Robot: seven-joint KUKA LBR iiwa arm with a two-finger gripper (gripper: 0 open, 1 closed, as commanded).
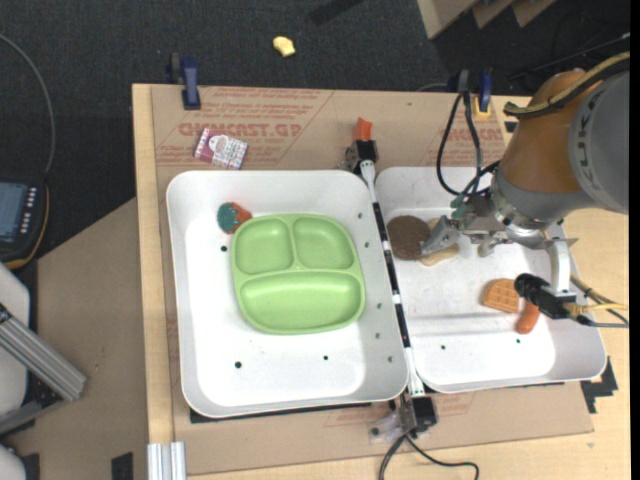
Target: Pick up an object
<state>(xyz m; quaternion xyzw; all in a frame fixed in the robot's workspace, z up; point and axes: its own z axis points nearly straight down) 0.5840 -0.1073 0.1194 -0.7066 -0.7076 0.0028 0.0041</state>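
My claw [440, 243] hangs low in the right bin [480, 363], beside a brown disc [405, 235]; I cannot tell whether it grips anything.

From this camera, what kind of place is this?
Probably a robot lab test bench: two white bins clamped on a board, a green divided plate and toy food, and cables around.
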